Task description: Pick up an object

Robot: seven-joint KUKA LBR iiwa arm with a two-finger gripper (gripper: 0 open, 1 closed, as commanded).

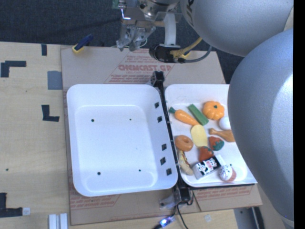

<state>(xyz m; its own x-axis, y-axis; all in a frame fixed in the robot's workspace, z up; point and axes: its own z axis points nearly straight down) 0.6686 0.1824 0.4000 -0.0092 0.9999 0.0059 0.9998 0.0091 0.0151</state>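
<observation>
Toys crowd the right bin, a shallow white tray beside its twin, the left bin, which has four small dark dots on its floor. Both sit on a sheet of brown cardboard printed with red lettering, laid over a pale wooden bench marked with dark tape pieces. Behind the bench runs dark blue carpet, and a small blue-and-yellow item lies at the cardboard's far left corner.

Among the toys: an orange pumpkin, a carrot touching a green stick, a yellow oval, a brown doughnut, a red piece, a black-and-white carton, a banana and a white-and-red ball. All lie close together, several touching.

The gripper hangs above the cardboard's far edge, well apart from the toys, with nothing in it; how far its jaws are parted I cannot tell. The grey arm covers the right bin's right side.
</observation>
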